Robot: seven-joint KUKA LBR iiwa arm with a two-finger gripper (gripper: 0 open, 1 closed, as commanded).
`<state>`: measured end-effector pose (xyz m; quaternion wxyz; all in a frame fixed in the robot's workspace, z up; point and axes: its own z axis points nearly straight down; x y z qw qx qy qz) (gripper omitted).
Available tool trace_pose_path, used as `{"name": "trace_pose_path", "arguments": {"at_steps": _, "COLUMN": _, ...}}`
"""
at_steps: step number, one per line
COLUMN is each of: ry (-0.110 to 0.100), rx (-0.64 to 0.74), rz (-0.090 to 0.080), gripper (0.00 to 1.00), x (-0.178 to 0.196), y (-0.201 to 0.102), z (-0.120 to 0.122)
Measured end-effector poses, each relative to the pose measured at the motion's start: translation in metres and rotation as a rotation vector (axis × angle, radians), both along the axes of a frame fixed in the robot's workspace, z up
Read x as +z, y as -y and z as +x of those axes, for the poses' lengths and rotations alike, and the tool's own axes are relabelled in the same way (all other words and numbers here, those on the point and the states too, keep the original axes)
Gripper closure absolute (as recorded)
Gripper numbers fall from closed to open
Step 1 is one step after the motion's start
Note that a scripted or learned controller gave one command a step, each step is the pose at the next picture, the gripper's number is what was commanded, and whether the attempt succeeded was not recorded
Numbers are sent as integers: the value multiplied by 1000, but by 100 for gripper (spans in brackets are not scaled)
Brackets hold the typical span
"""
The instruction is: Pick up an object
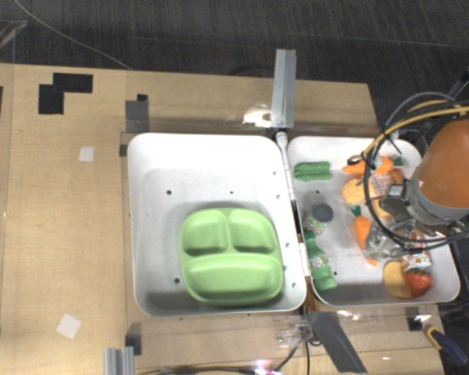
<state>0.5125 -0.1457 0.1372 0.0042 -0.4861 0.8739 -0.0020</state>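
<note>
The left white bin [152, 209] holds a green divided tray [231, 255]. The right white bin [332, 289] holds small toy foods: a green piece [312, 170] near its back, an orange carrot-like piece [362, 230], a dark round piece [321, 212], and a yellow and red fruit [407, 280] at its front right. The hand [387, 237] hangs low over this bin beside the carrot piece; whether it grips anything cannot be told. Both bins sit on a tan wooden worktop [55, 233]; dark carpet [180, 14] lies beyond.
</note>
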Motion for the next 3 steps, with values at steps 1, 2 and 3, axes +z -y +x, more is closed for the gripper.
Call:
{"name": "trace_pose_path", "arguments": {"at_steps": 1, "ry": 10, "rx": -2, "rz": 1, "gripper": 100, "x": 12, "y": -1, "z": 3}}
{"name": "trace_pose_path", "arguments": {"at_steps": 2, "ry": 3, "rx": -306, "rz": 3, "gripper": 100, "x": 41, "y": 8, "z": 69}}
{"name": "trace_pose_path", "arguments": {"at_steps": 3, "ry": 2, "rx": -306, "rz": 3, "gripper": 0, "x": 40, "y": 9, "z": 68}}
